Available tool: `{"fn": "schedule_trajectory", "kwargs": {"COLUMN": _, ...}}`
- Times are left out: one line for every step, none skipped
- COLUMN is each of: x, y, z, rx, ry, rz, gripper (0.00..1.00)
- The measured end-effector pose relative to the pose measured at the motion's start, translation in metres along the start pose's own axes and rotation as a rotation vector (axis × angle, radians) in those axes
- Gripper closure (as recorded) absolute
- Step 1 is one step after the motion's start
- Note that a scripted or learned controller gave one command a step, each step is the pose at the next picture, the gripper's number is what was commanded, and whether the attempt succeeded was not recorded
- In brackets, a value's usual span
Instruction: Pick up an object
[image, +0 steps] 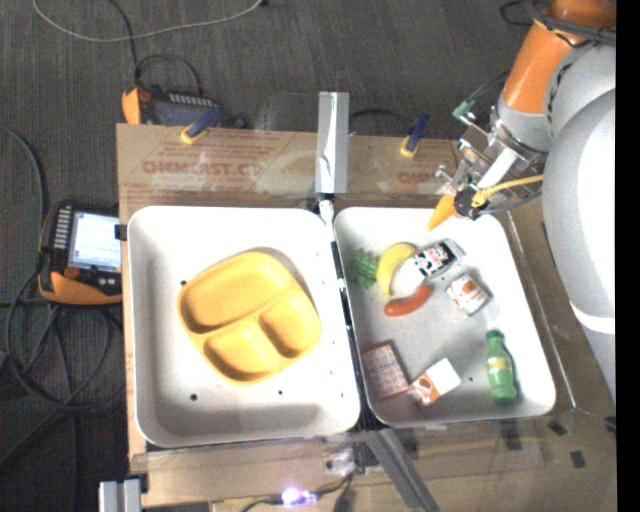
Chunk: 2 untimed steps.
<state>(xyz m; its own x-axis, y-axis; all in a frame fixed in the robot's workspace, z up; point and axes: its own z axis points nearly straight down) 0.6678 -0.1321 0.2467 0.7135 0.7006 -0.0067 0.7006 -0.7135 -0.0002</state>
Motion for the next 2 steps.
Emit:
{"fn": "schedule_trajectory", "kwargs": {"x": -0.04, "y": 0.018, "z": -0.093, "rx": 0.0, "ry": 0.002, "rz": 0.111, "gripper": 1.0}}
{"fn": "schedule_trajectory", "kwargs": {"x": -0.016, "y": 0.004, "z": 0.01, "rx": 0.002, "ry": 0.0, "rz": 0.196, "gripper": 1.0}}
